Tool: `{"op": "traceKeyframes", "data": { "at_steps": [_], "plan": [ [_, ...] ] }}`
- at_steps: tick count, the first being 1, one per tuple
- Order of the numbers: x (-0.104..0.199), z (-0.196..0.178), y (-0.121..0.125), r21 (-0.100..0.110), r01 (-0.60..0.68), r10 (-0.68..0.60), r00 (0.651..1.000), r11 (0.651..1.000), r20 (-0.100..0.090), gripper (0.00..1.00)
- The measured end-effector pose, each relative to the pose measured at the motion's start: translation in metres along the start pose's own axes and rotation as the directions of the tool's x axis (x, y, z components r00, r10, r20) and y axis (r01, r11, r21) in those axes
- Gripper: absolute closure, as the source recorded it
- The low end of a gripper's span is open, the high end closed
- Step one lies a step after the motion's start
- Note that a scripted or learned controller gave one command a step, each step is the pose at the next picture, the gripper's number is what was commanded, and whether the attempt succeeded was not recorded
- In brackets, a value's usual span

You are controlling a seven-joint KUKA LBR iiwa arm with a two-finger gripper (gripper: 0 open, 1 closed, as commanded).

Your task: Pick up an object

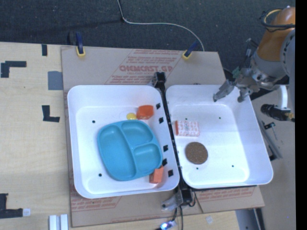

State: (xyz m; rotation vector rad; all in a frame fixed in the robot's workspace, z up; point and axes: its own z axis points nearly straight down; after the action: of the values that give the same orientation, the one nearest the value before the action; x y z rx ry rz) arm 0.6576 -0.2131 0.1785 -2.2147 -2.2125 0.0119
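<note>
My gripper (pixel 231 94) hangs over the far right corner of the right bin (pixel 249 128), its two fingers spread open with nothing between them. Below and to its left in that bin lie a small white packet with red print (pixel 186 127) and a brown round disc (pixel 196 153). The left bin (pixel 79 143) holds a blue divided plate (pixel 128 149), an orange block (pixel 145 111) and a small yellow piece (pixel 131 116) at the plate's far edge, and another orange piece (pixel 156 175) at its near right corner.
Both bins rest on a cardboard sheet (pixel 139 66) clamped to the bench at the back. A black divider (pixel 165 123) runs between the bins. A cable (pixel 158 25) trails across the dark floor behind. The arm's grey and orange body (pixel 276 37) stands at the right.
</note>
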Motion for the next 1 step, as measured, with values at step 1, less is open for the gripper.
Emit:
{"op": "traceKeyframes", "data": {
  "at_steps": [1],
  "plan": [
    [0.0002, -0.0069, 0.0031, -0.012, 0.002, -0.002, 1.0, 1.0, 0.003, 0.0]
  ]
}}
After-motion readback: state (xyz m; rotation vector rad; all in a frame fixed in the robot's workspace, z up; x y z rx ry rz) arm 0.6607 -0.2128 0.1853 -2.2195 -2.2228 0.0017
